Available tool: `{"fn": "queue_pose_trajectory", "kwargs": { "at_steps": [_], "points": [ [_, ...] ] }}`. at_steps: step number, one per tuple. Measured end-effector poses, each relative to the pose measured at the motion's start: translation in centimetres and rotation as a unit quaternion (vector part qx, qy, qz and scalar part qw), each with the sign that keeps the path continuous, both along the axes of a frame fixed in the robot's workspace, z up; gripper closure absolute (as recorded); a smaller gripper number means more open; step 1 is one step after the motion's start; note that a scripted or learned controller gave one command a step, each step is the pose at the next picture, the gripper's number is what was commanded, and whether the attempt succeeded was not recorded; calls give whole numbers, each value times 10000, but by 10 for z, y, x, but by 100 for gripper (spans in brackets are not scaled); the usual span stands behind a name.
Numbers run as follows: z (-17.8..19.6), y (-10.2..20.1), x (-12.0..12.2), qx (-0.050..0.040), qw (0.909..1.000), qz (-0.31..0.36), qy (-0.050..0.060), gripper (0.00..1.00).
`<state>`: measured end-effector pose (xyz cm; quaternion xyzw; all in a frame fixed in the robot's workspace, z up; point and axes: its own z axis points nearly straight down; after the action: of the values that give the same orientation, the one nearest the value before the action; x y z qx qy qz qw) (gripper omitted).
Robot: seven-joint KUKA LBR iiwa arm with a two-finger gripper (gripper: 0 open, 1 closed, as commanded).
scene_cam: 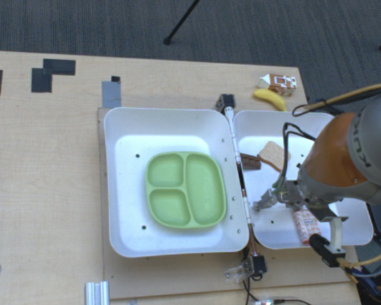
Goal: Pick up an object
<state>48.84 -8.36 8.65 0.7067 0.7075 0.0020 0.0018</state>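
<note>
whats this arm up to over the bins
A grey KUKA arm with an orange band reaches in from the right over the right-hand white bin. Its hand sits low near that bin's left side, close to the divider. I can't tell whether it holds anything. In that bin lie a tan bread-like slice, a small brown piece and a pinkish packet. The left bin holds a green divided plate. A banana lies outside on the bench.

We see a pale wooden tabletop (44, 170) carrying two white bins, left (124, 129) and right (254, 124), touching; a banana (269, 98) lies behind them
</note>
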Motion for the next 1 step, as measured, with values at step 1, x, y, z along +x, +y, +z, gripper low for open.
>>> {"fn": "queue_pose_trajectory", "kwargs": {
  "at_steps": [1],
  "points": [
    [12, 0, 2, -3, 10000, 12, -33, 100]
  ]
}}
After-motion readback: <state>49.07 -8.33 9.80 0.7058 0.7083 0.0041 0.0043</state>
